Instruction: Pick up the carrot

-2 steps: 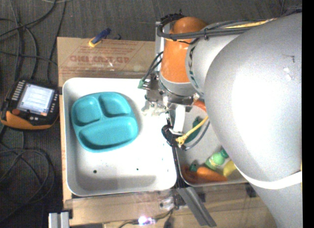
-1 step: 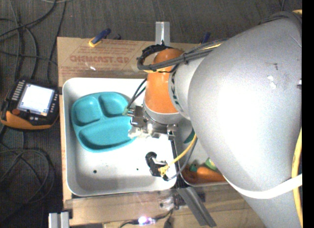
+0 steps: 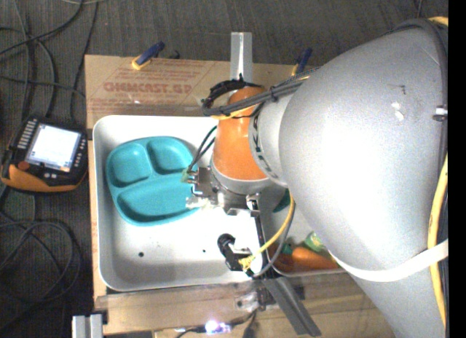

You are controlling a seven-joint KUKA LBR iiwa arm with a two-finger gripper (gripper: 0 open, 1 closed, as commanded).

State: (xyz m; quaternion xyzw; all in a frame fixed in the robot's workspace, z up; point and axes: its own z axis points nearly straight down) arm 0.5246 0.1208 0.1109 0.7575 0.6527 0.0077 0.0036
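The carrot (image 3: 309, 259) is an orange piece lying near the front edge of the right bin, largely covered by the arm. A small green thing (image 3: 314, 240) lies just behind it. The grey arm with its orange band (image 3: 237, 147) reaches across the divide between the bins. My gripper (image 3: 231, 202) hangs below the band, over the right side of the left bin, up and to the left of the carrot and apart from it. The wrist hides how it stands. Nothing shows held in it.
A teal divided plate (image 3: 149, 180) lies in the back left of the left bin (image 3: 102, 205). Most of the right bin is hidden by the arm. Behind the bins lies a cardboard sheet (image 3: 145, 85). A hand-held screen unit (image 3: 47, 151) sits on the floor at left.
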